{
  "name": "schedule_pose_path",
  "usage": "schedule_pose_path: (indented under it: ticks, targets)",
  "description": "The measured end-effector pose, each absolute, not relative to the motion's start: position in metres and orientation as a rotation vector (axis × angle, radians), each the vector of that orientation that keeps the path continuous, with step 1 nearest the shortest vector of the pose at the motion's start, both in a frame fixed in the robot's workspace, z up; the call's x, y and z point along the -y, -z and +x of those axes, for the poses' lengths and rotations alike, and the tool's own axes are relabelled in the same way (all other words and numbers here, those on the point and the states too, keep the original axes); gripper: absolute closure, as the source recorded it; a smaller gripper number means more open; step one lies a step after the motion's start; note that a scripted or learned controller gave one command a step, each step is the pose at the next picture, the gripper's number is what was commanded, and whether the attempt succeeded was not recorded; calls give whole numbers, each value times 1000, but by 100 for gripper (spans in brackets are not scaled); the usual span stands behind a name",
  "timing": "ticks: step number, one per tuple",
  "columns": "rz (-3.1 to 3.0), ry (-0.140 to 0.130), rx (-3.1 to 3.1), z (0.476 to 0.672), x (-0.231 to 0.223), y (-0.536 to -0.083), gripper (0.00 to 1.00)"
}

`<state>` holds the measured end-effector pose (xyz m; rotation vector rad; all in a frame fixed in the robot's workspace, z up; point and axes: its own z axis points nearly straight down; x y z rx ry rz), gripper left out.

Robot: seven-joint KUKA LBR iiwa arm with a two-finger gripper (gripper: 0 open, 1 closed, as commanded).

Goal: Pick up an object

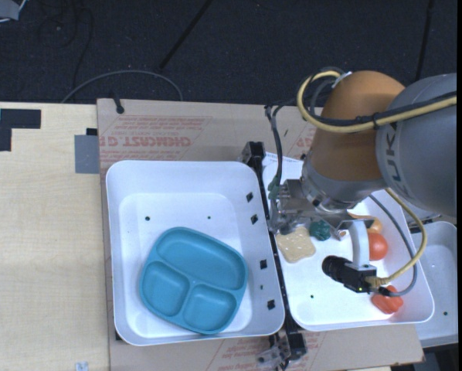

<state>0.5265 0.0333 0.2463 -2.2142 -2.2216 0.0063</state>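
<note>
My gripper [290,221] hangs low over the left side of the right bin [324,311], close to the divider between the two bins. Just below it lies a flat beige piece [295,246]. A small teal object [320,229] sits right beside it, partly under the wrist. Further right an orange-red ball-like object [378,246] rests next to a white piece, and another orange-red object [387,303] lies near the bin's front right corner. The big grey and orange arm hides the back of this bin.
A blue divided plate [192,280] lies in the left bin [177,180], towards its front. Black clips run along the divider [263,265] between the bins. Cardboard lies under both bins on the pale bench.
</note>
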Motion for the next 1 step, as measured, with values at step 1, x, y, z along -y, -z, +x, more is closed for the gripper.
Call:
schedule_pose_path:
  ticks: [1]
  targets:
    - [-2217, -4, 2223, 547, -89, -235, 100]
